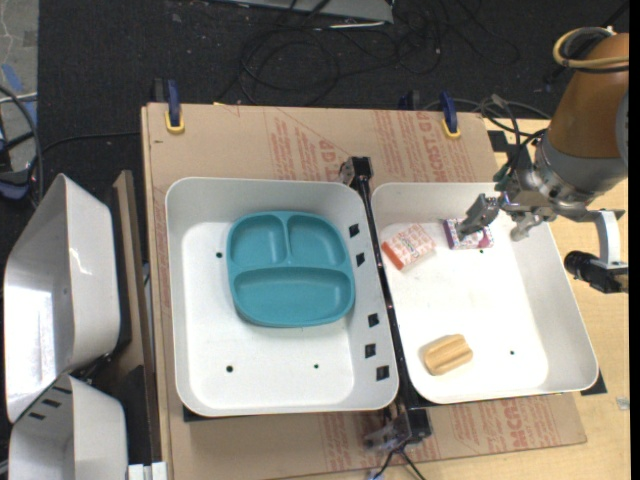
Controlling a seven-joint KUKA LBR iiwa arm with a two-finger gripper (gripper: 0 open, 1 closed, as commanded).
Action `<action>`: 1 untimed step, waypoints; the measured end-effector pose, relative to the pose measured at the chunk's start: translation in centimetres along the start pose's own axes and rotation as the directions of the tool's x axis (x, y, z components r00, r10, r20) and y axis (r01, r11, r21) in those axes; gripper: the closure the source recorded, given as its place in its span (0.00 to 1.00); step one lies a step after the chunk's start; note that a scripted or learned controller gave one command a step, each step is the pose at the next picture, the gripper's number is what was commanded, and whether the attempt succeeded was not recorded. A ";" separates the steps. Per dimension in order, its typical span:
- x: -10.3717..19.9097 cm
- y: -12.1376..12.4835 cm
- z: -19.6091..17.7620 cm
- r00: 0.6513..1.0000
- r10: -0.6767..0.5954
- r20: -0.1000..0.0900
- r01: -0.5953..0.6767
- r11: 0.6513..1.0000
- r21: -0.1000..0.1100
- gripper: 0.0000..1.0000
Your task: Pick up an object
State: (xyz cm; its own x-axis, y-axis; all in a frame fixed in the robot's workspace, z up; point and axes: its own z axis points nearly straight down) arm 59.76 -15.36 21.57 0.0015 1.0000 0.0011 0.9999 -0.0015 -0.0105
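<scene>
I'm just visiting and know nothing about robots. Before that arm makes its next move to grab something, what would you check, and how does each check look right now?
1. Things to pick lie in the right bin: ok, a purple packet, a red-and-white packet and a tan bread roll.
2. Pincer is over that bin: ok, close beside the purple packet.
3. Pincer has the packet between its fingers: cannot tell.
4. Items lie apart from one another: ok.
5. Teal divided plate is out of the way: ok, in the left bin.
</scene>
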 end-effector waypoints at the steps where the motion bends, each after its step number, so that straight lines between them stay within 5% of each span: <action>1: 0.0 0.2 -0.6 1.000 -0.002 0.002 0.002 1.000 -0.011 0.00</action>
State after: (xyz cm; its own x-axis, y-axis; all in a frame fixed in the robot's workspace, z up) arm 60.01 -15.34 22.13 -0.0004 1.0000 -0.0007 1.0000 0.0004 0.0002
